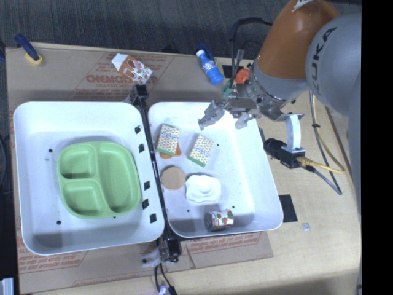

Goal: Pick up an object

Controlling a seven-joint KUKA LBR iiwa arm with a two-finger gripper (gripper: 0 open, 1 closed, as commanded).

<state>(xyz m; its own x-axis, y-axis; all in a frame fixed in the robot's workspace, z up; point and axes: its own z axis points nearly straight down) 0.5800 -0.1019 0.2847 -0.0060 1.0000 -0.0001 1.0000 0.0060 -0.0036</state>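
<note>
Objects in the right bin point(261, 183) number five: two patterned sandwich-like blocks point(169, 141) point(202, 150), one brown disc point(173, 178), one white lump point(202, 188) and one small can point(220, 219) lying on its side, long axis left-right, by the near wall. One green divided tray point(98, 178) fills the left bin point(31, 165). Reaching from the right, the gripper point(224, 119) hangs over the right bin's far edge, fingers spread apart, holding nothing.

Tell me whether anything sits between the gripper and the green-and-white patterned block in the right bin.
Nothing visible does. The gripper hangs above the right white bin, up and to the right of the green-and-white patterned block, with only bare bin floor between them. The orange-and-white patterned block lies off to the left.
</note>
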